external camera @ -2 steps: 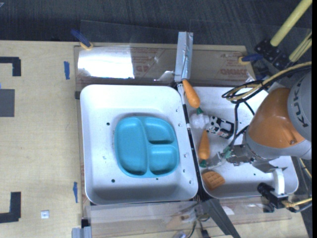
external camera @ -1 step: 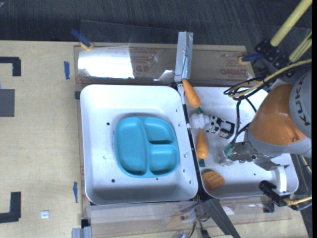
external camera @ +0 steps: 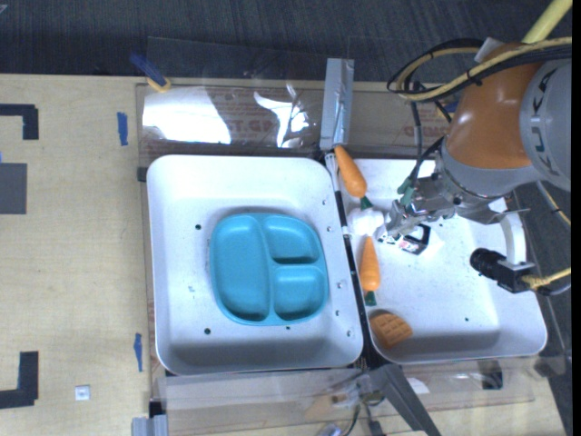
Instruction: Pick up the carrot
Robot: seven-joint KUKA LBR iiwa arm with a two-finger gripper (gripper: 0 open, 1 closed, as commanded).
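Two orange carrots lie in the right bin (external camera: 472, 330) along its left wall. One carrot (external camera: 349, 173) rests at the bin's far left corner, leaning on the divider. The other carrot (external camera: 369, 266) lies lower down, pointing toward the front. My gripper (external camera: 404, 227) hangs over the right bin, just right of the gap between the two carrots, apart from both. Nothing shows between its fingers.
A round orange-brown food piece (external camera: 390, 328) sits at the right bin's front left corner. The left bin (external camera: 177, 198) holds a blue divided plate (external camera: 269, 266). The grey arm with its orange band (external camera: 495, 125) and cables overhang the right bin's far right.
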